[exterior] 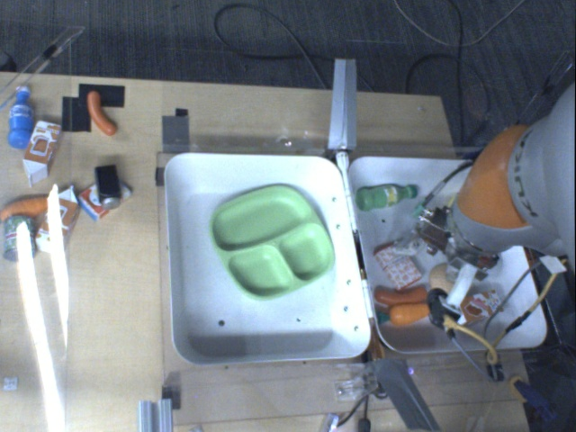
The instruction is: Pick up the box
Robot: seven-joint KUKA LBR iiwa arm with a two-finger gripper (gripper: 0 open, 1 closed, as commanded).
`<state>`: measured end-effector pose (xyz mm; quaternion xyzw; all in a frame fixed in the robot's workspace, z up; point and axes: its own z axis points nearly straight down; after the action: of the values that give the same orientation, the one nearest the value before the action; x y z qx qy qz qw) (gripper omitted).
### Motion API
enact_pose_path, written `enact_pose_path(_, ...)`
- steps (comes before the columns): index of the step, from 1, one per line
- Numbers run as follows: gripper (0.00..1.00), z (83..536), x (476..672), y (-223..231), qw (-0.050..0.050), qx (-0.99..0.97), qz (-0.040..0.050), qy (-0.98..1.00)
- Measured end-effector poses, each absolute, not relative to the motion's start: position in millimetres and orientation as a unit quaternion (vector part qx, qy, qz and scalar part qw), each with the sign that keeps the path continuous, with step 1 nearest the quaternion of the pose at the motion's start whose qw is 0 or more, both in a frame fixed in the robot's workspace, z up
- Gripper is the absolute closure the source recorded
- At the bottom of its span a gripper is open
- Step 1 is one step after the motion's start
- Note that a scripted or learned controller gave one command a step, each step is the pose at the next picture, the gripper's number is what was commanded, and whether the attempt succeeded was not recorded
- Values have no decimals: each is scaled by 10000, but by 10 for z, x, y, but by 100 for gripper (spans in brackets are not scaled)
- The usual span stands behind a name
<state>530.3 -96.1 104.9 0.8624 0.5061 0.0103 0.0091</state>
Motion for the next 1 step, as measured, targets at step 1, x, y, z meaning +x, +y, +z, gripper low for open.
enact_pose_path(1,0,969,5008,-862,120,8975,184,4405)
